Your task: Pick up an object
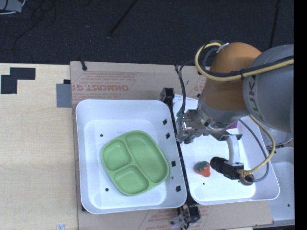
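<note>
One green plate (pixel 135 162) left bin (pixel 91 110); one orange toy (pixel 203 168) right bin (pixel 268 188)

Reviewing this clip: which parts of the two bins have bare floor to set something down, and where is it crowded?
Left bin: bare strips around the green plate, widest along the far and left walls. Right bin: a bare patch at the near edge, below the small orange toy. Its far half is crowded under the arm, with cables beside the toy.
</note>
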Robot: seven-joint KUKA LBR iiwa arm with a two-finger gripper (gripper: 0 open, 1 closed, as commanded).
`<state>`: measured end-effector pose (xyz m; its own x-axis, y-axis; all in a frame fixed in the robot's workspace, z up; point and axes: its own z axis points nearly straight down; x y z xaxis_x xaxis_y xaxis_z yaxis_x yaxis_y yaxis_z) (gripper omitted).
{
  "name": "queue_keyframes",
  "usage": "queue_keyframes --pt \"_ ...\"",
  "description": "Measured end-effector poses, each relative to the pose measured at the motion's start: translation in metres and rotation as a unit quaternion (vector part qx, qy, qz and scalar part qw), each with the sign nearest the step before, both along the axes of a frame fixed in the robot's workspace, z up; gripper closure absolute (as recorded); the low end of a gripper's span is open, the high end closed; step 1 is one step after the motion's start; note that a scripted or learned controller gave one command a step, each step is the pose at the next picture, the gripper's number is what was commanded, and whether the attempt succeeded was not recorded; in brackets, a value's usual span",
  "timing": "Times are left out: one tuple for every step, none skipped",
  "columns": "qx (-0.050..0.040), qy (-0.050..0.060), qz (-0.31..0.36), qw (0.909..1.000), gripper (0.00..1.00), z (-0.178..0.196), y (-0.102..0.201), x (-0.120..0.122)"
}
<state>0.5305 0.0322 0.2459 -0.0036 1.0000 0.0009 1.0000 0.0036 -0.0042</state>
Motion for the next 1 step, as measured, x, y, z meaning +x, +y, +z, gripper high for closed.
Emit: queue_keyframes --pt "0.0 0.001 0.0 1.0 1.0 -0.0178 0.0542 0.0062"
